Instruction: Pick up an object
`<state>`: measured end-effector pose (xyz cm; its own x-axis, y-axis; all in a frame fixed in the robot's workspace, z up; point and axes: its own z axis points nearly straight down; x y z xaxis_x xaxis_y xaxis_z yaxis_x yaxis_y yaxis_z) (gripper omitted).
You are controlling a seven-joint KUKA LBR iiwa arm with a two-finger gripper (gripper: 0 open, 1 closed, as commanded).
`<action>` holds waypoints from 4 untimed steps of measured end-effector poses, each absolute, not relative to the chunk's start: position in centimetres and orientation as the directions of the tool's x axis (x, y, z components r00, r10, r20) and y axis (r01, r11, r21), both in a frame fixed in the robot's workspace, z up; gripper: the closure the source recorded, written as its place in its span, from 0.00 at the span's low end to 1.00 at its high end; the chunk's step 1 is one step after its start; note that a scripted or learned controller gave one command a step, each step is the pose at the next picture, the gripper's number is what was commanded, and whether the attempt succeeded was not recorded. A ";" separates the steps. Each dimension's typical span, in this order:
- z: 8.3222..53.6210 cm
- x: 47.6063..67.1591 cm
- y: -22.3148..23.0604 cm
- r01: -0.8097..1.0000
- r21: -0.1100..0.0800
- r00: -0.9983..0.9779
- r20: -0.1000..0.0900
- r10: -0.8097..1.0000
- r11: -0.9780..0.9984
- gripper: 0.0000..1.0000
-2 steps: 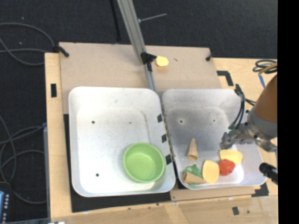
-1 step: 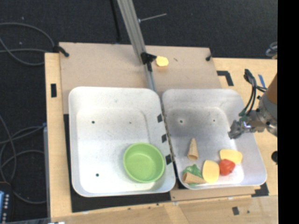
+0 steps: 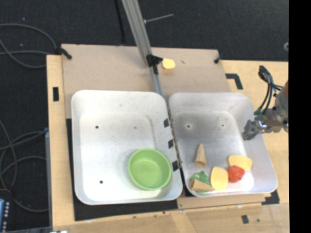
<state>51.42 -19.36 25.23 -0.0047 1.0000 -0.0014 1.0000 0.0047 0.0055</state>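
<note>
Approach stage, judging by the layout: gripper (image 3: 250, 129) poised at the right rim of the right bin (image 3: 206, 106), nothing between its fingers; whether spread wide or drawn narrow, cannot tell at this size and angle. Arm entering from the right, wrist and cables just visible at the frame's side.

Candidates for picking, all clustered in the near right corner of the right bin: a tan cone (image 3: 200, 155) lying alone toward the middle; a yellow piece (image 3: 240, 162) touching a red piece (image 3: 235, 173); a second yellow piece (image 3: 219, 178) just beside the red one; a green-and-tan item (image 3: 199, 180) against the near wall. Left bin (image 3: 97, 110) holding a green bowl (image 3: 149, 168) near its front right corner. Small yellow object (image 3: 168, 63) out on the bench beyond both bins, beside the metal post (image 3: 136, 23).

Next move, probably: travel inward and toward the near edge, then descent over one target. Tan cone likely easiest, standing apart from its neighbours; the red and yellow group crowded, so risk of nudging or a pinch on two at once. Nothing lifted yet.
</note>
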 end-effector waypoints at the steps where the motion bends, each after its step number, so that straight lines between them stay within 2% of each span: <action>1: 26.0 51.5 -14.7 1.000 0.002 -0.009 0.002 1.000 0.009 1.00; 2: 24.9 51.8 -9.8 1.000 0.001 -0.007 0.000 1.000 0.007 1.00; 4: 25.6 50.6 1.0 1.000 -0.001 -0.009 0.003 1.000 0.009 1.00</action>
